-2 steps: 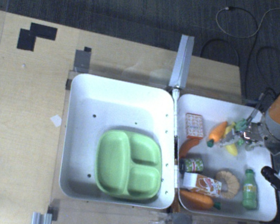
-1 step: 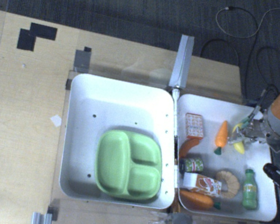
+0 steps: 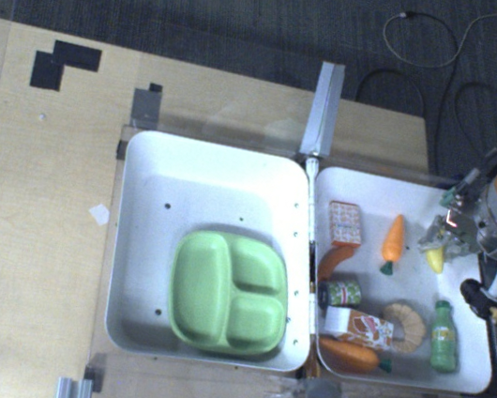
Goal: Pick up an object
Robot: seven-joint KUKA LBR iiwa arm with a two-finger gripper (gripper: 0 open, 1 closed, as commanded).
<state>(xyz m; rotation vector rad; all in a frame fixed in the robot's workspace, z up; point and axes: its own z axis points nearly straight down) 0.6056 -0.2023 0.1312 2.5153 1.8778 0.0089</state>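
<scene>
Two white bins sit on the worktop; my hand (image 3: pixel 441 239) hovers over the right bin (image 3: pixel 473 381), a small yellow object (image 3: pixel 435 260) pinched between its closed fingers.

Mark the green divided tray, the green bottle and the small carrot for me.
green divided tray (image 3: pixel 230 290): camera view, on its central ridge.
green bottle (image 3: pixel 442 340): camera view, on its body.
small carrot (image 3: pixel 395 238): camera view, on its orange body.
</scene>
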